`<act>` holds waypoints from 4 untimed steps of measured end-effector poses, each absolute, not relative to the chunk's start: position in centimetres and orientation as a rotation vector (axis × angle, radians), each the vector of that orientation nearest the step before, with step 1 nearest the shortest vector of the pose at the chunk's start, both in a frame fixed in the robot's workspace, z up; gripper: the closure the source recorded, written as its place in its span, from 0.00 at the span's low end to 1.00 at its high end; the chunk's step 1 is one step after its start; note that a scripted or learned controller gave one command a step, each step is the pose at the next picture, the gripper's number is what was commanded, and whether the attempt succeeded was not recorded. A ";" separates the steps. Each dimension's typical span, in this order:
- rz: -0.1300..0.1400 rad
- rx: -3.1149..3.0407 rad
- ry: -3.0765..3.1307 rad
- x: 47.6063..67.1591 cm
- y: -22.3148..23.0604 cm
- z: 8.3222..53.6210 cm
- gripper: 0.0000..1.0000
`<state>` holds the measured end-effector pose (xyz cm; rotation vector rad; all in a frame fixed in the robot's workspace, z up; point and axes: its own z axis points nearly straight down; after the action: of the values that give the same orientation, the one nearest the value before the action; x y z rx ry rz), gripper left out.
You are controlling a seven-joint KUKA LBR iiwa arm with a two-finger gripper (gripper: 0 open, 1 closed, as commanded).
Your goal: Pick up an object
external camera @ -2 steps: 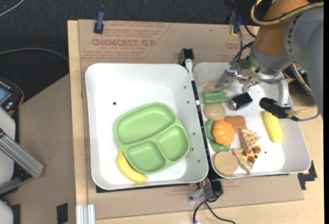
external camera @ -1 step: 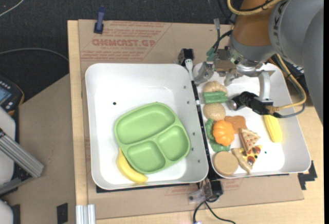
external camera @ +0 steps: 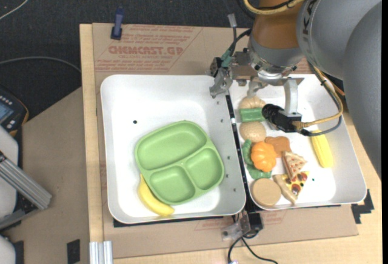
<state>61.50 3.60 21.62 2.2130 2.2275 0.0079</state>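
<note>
My gripper hangs over the far left part of the right bin, under the orange wrist band. Just below it lie a pale beige food piece and a green block. Nearer the camera are a beige bun, an orange pumpkin-like toy, a brown cookie, a pizza slice and a tan disc. A yellow corn cob lies to the right. I see nothing held in the gripper.
The left bin holds a green divided plate with a banana against its near left edge. The wall between the bins runs close to the food pile. A black cable end hangs by the green block.
</note>
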 end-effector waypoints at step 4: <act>0.030 2.199 2.184 60.1 7.1 14.8 0.00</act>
<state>60.12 7.06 14.81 2.1987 2.1844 0.0297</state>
